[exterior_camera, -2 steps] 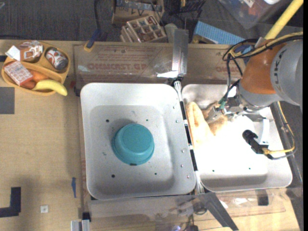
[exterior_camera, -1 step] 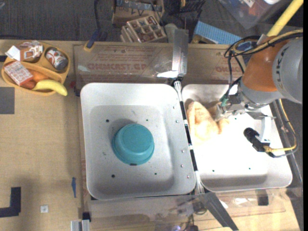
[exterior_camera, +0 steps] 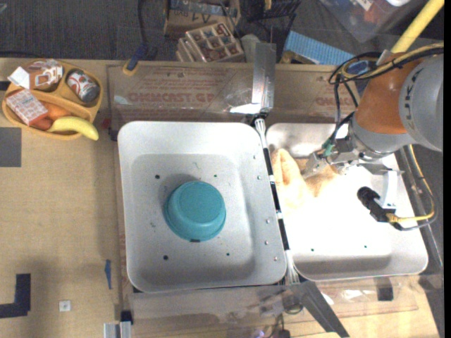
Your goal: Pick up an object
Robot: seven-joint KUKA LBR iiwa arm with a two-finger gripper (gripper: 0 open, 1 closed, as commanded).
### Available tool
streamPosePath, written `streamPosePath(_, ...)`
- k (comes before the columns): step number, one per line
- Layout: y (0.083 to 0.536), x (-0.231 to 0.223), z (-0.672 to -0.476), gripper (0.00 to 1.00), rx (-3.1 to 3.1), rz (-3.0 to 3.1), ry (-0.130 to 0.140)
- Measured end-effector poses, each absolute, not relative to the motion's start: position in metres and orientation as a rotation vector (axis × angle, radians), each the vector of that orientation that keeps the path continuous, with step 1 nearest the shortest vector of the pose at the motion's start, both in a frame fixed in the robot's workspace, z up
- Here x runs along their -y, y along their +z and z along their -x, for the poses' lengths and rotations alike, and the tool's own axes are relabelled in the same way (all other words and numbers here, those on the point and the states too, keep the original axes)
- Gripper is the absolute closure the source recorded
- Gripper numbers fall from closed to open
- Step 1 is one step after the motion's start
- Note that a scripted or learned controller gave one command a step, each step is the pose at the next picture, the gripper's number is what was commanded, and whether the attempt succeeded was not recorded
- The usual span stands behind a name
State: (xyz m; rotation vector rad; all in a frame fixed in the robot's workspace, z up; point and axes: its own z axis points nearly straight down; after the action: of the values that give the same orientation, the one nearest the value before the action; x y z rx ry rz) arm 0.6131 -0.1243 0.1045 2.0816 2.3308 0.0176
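Left bin [exterior_camera: 141,153]: your teal bowl [exterior_camera: 196,210] sits upside down near its middle | right bin [exterior_camera: 352,255]: pale orange object [exterior_camera: 292,174] by its left wall | gripper [exterior_camera: 320,162] beside it, grip state you cannot tell.

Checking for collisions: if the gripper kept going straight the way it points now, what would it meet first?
The gripper points left, over the right bin. It would probably meet the pale tan object by the bin's left wall first, though height is hard to judge.
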Motion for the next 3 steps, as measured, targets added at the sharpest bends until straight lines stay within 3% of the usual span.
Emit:
streamPosePath(1, 0.115, 0.126, -0.614, 1.00, -2.325, -2.083, 0.020)
streamPosePath(2, 0.186, 0.050, -0.652, 1.00, -2.551, -1.826, 0.002)
streamPosePath(3, 0.186, 0.050, -0.652, 0.00, -2.552, -1.826, 0.002)
